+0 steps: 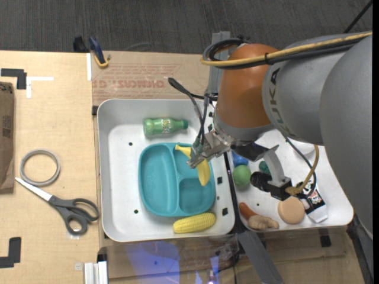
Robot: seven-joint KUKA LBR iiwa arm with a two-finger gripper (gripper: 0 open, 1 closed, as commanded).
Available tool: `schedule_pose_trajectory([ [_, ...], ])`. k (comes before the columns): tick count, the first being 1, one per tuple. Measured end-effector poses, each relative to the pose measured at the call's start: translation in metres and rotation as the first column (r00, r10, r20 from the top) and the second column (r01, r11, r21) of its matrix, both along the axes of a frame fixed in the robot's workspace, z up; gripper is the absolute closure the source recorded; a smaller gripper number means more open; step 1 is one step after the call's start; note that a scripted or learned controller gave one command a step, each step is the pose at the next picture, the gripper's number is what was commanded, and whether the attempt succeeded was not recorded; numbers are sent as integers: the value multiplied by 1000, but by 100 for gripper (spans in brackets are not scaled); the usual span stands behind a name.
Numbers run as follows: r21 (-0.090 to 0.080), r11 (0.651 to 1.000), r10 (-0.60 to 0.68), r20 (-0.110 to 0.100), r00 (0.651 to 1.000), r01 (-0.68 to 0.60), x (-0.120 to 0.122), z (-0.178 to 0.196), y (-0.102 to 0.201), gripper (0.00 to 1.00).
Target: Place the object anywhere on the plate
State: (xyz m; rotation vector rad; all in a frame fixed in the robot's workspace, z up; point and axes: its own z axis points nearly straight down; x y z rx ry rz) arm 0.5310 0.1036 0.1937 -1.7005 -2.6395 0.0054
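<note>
The claw [198, 157] hangs over the right rim of the teal plate [160, 182], and a yellow banana [202, 169] shows at its tips, one end pointing left at the claw and the other drooping below toward the plate's right edge. The fingers appear closed on the banana's upper part, though the tips are small and partly hidden by the wrist, so the grip is likely rather than certain. The banana overlaps the plate's right-hand compartments in this slanted view; whether it rests on the plate or is held just above it cannot be told. Judged so, the carry is nearly done, and lowering and release are left. In the left bin [112, 158], a green bottle [164, 125] lies beyond the plate and a corn cob [193, 222] just in front of it. Scissors [62, 205] and a tape roll [39, 166] lie on the counter [47, 241].
</note>
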Motion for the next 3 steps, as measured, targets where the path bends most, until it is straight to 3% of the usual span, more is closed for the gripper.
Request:
schedule_pose_trajectory([
  [1, 0, 1000, 0, 0, 1000, 0, 0, 0, 0, 0],
  [2, 3, 995, -98, 4, 995, 98, -53, -101, 33, 0],
  [3, -5, 926, 378, 4, 926, -378, -51, -97, 71, 0],
])
